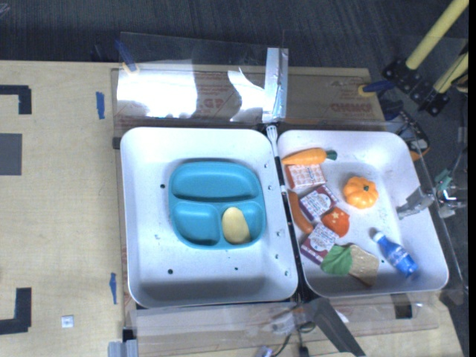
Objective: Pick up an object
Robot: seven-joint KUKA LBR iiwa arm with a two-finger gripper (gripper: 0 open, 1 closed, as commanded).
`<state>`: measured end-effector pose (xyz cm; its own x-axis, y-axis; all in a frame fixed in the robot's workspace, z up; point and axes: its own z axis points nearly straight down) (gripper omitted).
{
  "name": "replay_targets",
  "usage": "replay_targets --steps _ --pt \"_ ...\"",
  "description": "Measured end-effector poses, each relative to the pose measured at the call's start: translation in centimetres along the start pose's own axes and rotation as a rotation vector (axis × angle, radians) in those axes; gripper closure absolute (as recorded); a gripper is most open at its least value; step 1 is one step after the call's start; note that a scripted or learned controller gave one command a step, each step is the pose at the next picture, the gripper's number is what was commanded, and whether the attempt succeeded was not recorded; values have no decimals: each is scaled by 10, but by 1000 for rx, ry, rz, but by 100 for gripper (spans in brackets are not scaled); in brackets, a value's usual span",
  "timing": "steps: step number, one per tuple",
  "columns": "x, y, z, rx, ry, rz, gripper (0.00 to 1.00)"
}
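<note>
The right bin [387,143] holds several items: an orange carrot [305,156], a small orange pumpkin [360,192], red-and-white snack packets [318,199], a red tomato [337,220], a green leafy piece [338,260], a tan block [364,265] and a small blue bottle [394,253]. In the left bin [141,199], a blue divided tray [201,195] carries a yellow egg-shaped item [236,225]. A grey metal part that seems to be my gripper [420,201] reaches over the right bin's right rim. It sits right of the pumpkin and above the bottle, with nothing visibly held.
A clear plastic sheet and a metal divider post [274,84] stand behind the bins. Yellow poles with black clamps [424,58] rise at the top right. The wooden bench [52,199] extends to the left with black corner marks.
</note>
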<state>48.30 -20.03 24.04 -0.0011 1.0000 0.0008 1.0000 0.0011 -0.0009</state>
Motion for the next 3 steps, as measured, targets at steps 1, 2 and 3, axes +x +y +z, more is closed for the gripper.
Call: replay_targets --steps 1,2,3 --pt "-22 16 93 -7 -1 15 0" --pt "-16 12 111 -5 2 26 0" --pt "1 1 153 -8 5 58 0"
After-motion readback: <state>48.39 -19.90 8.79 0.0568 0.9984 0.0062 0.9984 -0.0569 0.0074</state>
